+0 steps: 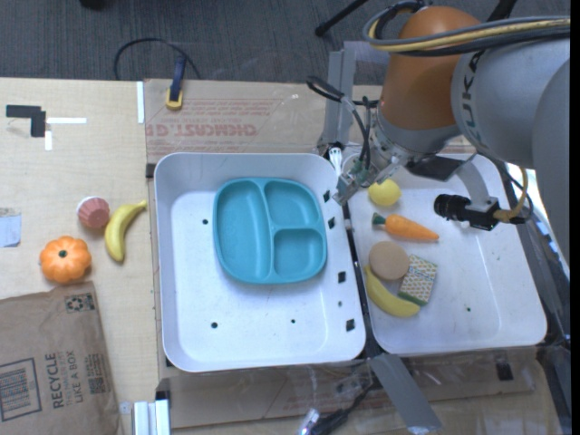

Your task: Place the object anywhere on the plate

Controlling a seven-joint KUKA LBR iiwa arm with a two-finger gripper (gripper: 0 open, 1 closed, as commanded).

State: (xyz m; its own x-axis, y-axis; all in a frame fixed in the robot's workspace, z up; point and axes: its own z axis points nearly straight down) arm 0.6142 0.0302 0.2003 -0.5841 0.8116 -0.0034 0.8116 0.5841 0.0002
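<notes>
The grey arm (507,80), with its orange band (435,25), rises closest to the lens, up and to the right of the teal divided plate (270,229). Its gripper (356,176) hangs just off the plate's upper right corner, over the seam between the two bins. Whether it is spread wide or closed narrow cannot be told, and nothing shows in its grasp.

The plate lies flat in the left bin (181,324). Right of the plate, in the right bin (480,315), a small yellow lemon (384,193) sits just beside the gripper. Below it lie a carrot (406,228), a tan round disc (389,260), a green patterned sponge (420,281) and a banana (390,299), the last three touching one another.

Well left of the plate, on the wooden bench (54,161), a second banana (122,229) lies beside a pink cupcake (93,213) and a small pumpkin (65,259).
</notes>
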